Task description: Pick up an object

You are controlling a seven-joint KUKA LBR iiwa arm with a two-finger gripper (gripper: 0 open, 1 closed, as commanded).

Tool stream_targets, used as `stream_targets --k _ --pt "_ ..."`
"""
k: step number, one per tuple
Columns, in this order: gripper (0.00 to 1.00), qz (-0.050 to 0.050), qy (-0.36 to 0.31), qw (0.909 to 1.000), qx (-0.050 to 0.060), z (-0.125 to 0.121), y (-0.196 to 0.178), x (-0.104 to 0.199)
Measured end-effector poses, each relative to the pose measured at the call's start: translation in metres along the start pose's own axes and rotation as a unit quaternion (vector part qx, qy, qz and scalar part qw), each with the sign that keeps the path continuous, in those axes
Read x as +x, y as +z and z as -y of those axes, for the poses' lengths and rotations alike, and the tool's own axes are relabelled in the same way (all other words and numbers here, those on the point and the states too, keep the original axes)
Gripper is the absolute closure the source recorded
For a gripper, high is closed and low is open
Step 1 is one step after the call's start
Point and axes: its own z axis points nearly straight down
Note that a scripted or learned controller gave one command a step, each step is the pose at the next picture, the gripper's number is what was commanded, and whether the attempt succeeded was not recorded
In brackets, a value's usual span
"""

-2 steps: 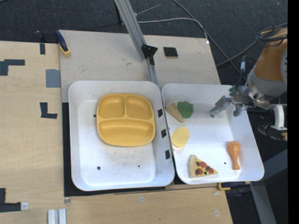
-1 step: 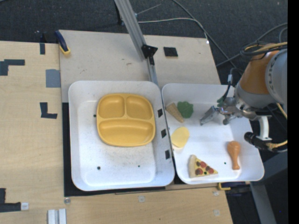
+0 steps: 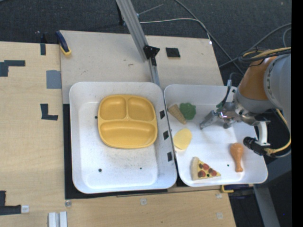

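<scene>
In the right bin, my gripper hangs low over the bare floor in the upper middle. It is open, with nothing between its fingers. To its left lie a green leafy piece and a tan wedge touching it. A pale yellow round slice rests at the bin's left side, below those two. A pizza slice lies near the front wall. An orange drumstick lies at the front right, below the arm's wrist.
The left bin holds a yellow divided plate. A metal pole slants down from the top to the gap between the bins. The grey arm with its orange band and cables crosses the right bin's right wall.
</scene>
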Motion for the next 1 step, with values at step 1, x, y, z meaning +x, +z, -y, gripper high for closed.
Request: stream_targets --k 1 --pt "1.0 0.001 -0.001 1.0 -0.003 -0.0019 -0.0135 -0.0001"
